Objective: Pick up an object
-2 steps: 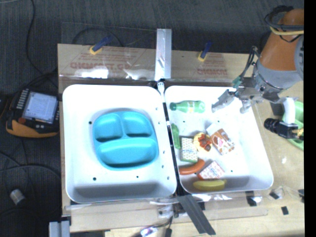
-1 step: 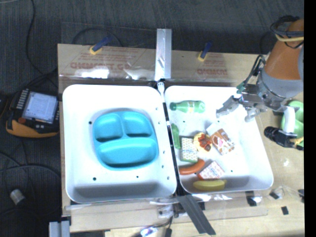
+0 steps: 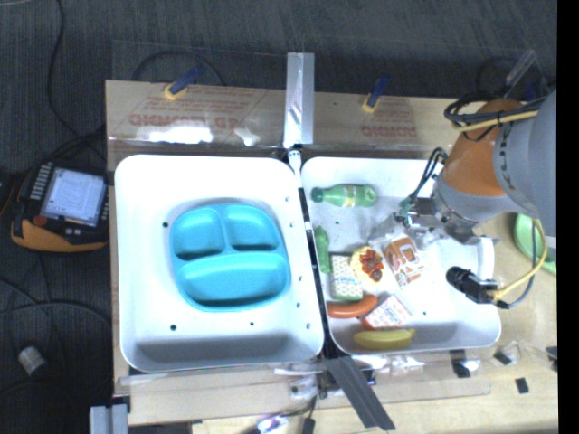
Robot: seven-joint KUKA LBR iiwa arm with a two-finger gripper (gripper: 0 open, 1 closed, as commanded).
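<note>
Objects for picking all sit in the right bin [image 3: 488, 328]; none is lifted yet, as far as I can judge.

Camera view, looking down at a slant: left bin [image 3: 136, 269] holds just a blue divided tray [image 3: 231, 253]. Right bin has a green bottle [image 3: 344, 195] near the top, a dark green item [image 3: 321, 249] along the divider wall, a white-green packet [image 3: 345, 278], a red-printed snack bag [image 3: 368, 263] and an orange-white packet [image 3: 404, 260] mid-bin, a red sausage-like item [image 3: 351, 308], a small red-white packet [image 3: 390, 312], and a yellow banana [image 3: 383, 337] at the bottom edge.

Arm [image 3: 520, 165] comes in from the right, w/ orange band just above the wrist. Gripper [image 3: 418, 217] is low over the upper-mid part of the right bin, just beside the orange-white packet, approx. above its top corner. Can't tell the hand's state: tips are too cluttered and small to read, and nothing can be seen pinched.

Progress: the reach looks done or nearly so. Left to do: secure one item, prob. the orange-white packet or the snack bag next to it, then raise it clear of the bin.
</note>
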